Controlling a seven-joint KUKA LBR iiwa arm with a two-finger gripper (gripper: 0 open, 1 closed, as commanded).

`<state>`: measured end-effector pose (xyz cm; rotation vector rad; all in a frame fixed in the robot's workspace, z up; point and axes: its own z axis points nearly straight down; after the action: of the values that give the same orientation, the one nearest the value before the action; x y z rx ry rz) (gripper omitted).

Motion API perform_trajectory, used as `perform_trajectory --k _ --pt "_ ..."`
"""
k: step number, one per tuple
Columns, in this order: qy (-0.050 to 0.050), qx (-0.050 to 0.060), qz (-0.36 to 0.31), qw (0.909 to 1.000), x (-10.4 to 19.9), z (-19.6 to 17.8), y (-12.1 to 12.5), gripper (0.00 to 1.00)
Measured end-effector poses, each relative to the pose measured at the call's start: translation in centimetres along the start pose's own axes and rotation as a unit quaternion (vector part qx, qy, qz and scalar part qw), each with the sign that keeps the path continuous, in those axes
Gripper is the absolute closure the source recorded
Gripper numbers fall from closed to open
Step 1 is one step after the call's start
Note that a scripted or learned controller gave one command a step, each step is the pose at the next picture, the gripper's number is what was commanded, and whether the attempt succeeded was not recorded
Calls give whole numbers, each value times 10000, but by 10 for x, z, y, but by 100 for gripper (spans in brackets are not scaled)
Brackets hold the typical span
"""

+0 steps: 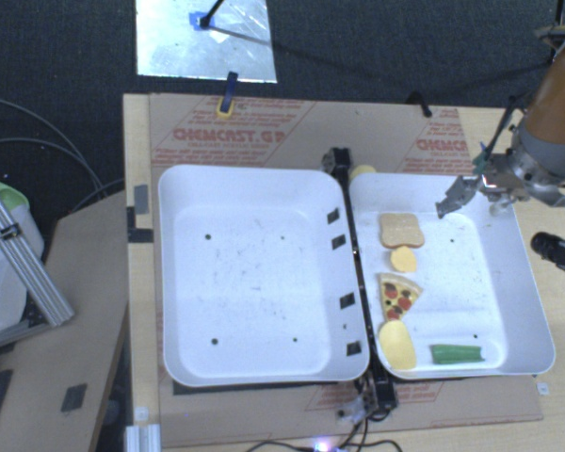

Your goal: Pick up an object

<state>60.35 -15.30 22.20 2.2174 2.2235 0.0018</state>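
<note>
The right bin (508, 281) holds several toy foods along its left side: a tan toast slice (400, 229), a small yellow disc (405, 260), a pizza slice (398, 295) and a pale yellow oval piece (397, 345). A green pod (456, 353) lies near the bin's front wall. My gripper (450, 203) hangs over the bin's back right part, up and to the right of the toast and apart from it. Nothing shows in the gripper.
The left bin (174, 252) sits beside the right one, with a black divider strip (356, 252) between them. A small pale object (363, 170) rests behind the bins at the divider. A silver sheet (202, 26) lies at the back, and a metal frame (19, 252) stands at the left.
</note>
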Motion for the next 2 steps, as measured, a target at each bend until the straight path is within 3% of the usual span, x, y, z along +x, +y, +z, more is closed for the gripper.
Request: perform_trajectory --k 1,2 --pt "31 64 -33 10000 72 123 -14 0" --pt "7 20 7 10000 69 138 -30 0"
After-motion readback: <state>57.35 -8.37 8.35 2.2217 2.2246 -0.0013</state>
